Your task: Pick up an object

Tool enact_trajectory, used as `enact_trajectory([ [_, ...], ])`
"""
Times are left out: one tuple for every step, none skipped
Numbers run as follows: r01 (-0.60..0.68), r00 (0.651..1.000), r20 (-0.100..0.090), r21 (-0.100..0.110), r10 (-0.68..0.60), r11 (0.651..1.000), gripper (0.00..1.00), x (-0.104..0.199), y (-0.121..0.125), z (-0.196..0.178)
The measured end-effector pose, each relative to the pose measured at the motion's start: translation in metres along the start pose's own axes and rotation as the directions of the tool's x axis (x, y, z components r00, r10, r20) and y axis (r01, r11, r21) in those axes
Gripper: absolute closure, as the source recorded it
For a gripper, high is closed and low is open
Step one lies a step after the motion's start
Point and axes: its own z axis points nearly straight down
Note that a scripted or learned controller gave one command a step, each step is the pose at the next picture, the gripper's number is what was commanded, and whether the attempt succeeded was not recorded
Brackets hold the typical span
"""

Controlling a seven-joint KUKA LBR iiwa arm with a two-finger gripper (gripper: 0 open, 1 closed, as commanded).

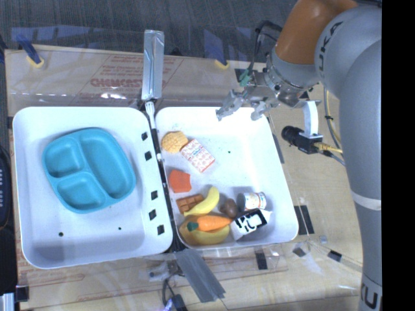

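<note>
My gripper [242, 109] hangs over the back edge of the right bin [259, 148], its two fingers spread apart with nothing between them. In that bin lie a round cookie [174, 141], a small red-and-white carton [197, 155], an orange block [179, 181], a banana [205, 202], a carrot [213, 223] on a yellow bowl [201, 236], a brown waffle piece [187, 203], a small can [254, 201] and a black-and-white carton [249, 223]. All objects sit well below and left of the gripper.
The left bin [39, 232] holds a blue divided plate [89, 168]. A metal divider post [153, 63] stands between the bins at the back. The grey arm with its orange band [311, 18] fills the upper right.
</note>
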Motion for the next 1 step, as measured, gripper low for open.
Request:
enact_trajectory([
  [0.049, 0.999, -0.002, 0.009, -0.049, 0.999, 0.0, 0.0565, -0.0429, 0.0923],
])
